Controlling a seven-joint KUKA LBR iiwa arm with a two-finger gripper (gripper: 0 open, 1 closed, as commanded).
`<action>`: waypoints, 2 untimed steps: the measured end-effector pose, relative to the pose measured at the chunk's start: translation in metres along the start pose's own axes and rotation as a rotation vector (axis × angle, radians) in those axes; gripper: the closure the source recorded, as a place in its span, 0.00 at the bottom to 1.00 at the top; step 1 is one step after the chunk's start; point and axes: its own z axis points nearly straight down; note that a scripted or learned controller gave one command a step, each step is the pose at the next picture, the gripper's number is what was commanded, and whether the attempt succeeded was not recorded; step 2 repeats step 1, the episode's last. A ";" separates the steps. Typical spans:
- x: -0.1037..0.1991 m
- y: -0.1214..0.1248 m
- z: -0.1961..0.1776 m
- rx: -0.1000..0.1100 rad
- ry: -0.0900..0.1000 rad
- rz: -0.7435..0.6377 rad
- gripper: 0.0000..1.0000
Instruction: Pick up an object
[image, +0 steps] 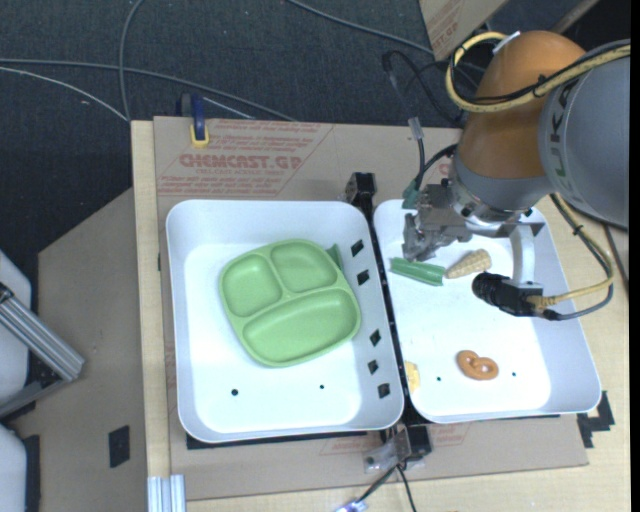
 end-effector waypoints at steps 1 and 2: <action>0.054 0.005 0.009 0.002 0.000 0.001 1.00; 0.054 0.005 0.009 0.002 0.000 0.001 1.00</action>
